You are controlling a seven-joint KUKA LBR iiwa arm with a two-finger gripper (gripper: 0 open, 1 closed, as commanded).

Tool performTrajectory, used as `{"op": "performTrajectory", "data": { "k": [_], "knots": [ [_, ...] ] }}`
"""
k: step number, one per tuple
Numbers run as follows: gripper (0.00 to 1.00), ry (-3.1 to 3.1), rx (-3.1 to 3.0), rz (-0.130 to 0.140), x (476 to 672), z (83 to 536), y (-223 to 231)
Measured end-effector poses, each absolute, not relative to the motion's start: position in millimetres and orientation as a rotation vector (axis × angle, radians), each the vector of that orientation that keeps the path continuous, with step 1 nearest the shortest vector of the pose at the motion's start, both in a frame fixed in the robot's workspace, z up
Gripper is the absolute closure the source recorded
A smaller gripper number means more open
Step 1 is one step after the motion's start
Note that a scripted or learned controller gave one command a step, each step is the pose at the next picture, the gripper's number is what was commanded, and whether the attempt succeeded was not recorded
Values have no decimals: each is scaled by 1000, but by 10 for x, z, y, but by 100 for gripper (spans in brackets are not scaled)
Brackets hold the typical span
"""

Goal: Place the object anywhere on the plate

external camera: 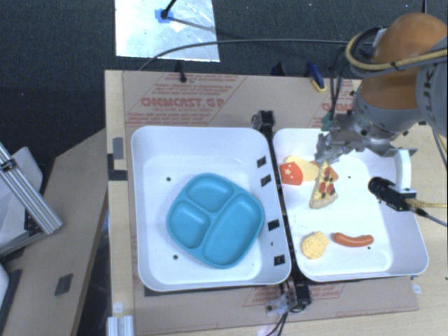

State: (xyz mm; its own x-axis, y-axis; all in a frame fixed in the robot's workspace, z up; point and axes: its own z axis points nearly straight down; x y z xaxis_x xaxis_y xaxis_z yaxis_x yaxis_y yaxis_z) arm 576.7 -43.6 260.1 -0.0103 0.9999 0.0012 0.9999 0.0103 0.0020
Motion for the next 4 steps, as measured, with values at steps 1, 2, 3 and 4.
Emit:
{"op": "performTrajectory", "data": {
  "k": [1, 2, 3, 4],
  "knots": [
    [100, 2232, 2211, 2, 5831, 2500, 47],
    [100, 2233, 2211, 2, 5831, 2386, 501],
    [100, 2234, 2212, 1, 5743, 2228, 1023],
    [100, 2234, 2211, 2, 5663, 2142, 1588]
  ]
}}
